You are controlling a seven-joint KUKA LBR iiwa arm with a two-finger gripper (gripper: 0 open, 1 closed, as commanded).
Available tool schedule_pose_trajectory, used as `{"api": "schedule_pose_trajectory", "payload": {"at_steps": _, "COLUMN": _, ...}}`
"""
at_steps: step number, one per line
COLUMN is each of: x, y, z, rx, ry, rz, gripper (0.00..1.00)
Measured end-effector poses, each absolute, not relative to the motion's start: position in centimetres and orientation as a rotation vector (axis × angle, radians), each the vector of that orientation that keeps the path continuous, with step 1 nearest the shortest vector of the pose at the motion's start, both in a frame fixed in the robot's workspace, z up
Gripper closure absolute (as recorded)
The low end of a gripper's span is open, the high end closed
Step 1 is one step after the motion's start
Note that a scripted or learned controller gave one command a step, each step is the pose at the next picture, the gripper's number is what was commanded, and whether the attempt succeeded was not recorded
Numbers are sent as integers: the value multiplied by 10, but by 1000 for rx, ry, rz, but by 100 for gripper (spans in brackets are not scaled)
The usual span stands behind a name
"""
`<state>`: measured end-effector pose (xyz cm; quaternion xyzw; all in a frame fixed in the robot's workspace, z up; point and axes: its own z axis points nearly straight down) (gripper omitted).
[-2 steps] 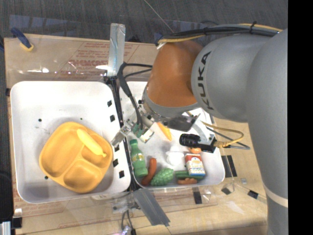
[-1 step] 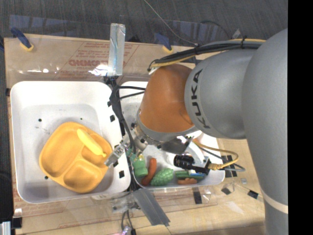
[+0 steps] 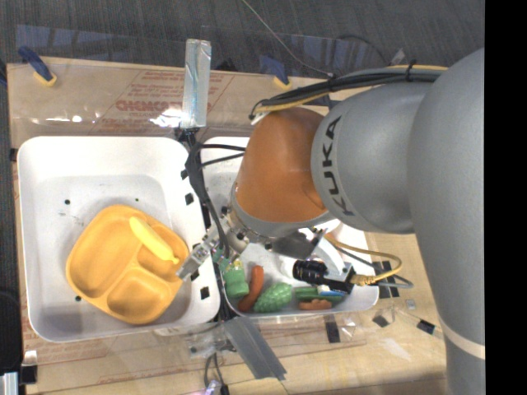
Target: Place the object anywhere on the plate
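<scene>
Banana, yellow, lies on the divided yellow plate in the left bin. The gripper hangs at the plate's right rim, its state impossible to tell. "KUKA" reads on the grey arm. Toy vegetables crowd the right bin.
</scene>
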<state>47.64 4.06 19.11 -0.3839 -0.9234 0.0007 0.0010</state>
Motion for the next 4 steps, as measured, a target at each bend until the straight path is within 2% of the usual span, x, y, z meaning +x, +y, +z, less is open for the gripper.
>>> {"api": "schedule_pose_trajectory", "payload": {"at_steps": 1, "x": 476, "y": 41, "z": 191, "rx": -1205, "ry": -2899, "rz": 2, "gripper": 0}}
{"api": "schedule_pose_trajectory", "payload": {"at_steps": 2, "x": 476, "y": 43, "z": 191, "rx": -485, "ry": -3100, "rz": 2, "gripper": 0}}
{"api": "schedule_pose_trajectory", "payload": {"at_steps": 3, "x": 476, "y": 106, "z": 126, "rx": -114, "ry": -3138, "rz": 0, "gripper": 0}}
{"api": "schedule_pose_trajectory", "payload": {"at_steps": 4, "x": 478, "y": 107, "z": 136, "rx": -107, "ry": -3142, "rz": -2, "gripper": 100}}
